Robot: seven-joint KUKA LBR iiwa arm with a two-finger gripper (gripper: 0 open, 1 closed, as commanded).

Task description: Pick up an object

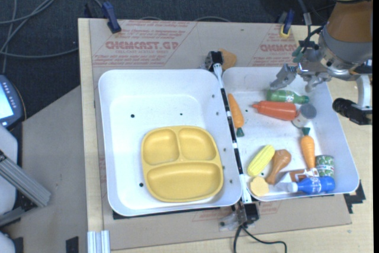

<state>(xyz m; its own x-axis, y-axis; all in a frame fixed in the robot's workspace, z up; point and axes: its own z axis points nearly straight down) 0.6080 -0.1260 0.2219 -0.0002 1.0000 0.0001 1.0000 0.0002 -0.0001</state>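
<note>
- A cardboard-topped bench (pixel 177 38) on dark carpet carries two white bins side by side.
- Nearest, the left bin (pixel 118 103) holds a yellow divided plate (pixel 180 163).
- The right bin (pixel 346 157) holds a blue bottle (pixel 314 185), corn cob (pixel 260 160), drumstick (pixel 278 164) and two carrots (pixel 307 151).
- Farther back lie an orange-red bottle (pixel 276 109) and a green bottle (pixel 285 96).
- The gripper (pixel 302 77) hovers just above the green bottle, fingers spread, nothing between them.
</note>
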